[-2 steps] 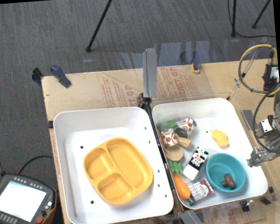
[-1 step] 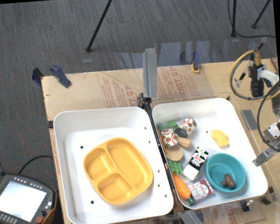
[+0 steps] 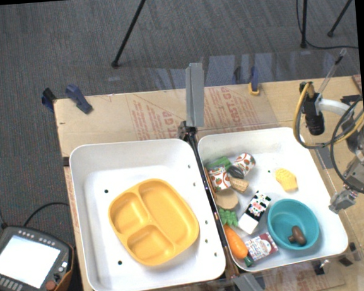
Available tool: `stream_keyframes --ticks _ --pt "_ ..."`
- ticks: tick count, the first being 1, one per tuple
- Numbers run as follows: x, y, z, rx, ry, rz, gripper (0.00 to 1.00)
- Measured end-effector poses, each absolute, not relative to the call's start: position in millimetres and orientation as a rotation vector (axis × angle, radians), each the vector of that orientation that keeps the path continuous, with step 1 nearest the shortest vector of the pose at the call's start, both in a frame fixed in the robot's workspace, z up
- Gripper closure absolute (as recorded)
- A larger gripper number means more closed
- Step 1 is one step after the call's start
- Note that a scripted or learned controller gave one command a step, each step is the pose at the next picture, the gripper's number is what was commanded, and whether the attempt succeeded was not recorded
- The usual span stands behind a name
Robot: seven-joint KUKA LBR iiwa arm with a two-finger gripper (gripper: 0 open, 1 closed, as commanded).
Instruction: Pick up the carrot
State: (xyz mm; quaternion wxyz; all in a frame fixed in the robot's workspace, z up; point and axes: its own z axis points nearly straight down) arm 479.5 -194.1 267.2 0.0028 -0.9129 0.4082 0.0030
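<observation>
The carrot (image 3: pixel 235 241) lay untouched at the right bin's (image 3: pixel 276 138) near-left corner; the grasp remained undone. Jaw state could not be told.

- The carrot (image 3: pixel 235 241) is orange with a green leafy top
- It lies flat in the right bin (image 3: pixel 276 138), close against the left wall near the front corner, leafy end pointing toward the back

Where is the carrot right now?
The carrot lies in the right bin, against its near-left wall, beside a red-and-white packet and left of the teal bowl.
</observation>
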Motion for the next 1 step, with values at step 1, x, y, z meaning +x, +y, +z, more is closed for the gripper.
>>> stream_keyframes --ticks 1 --pt "505.5 -193.3 285.1 -3.017 0.857 0.006 1.00"
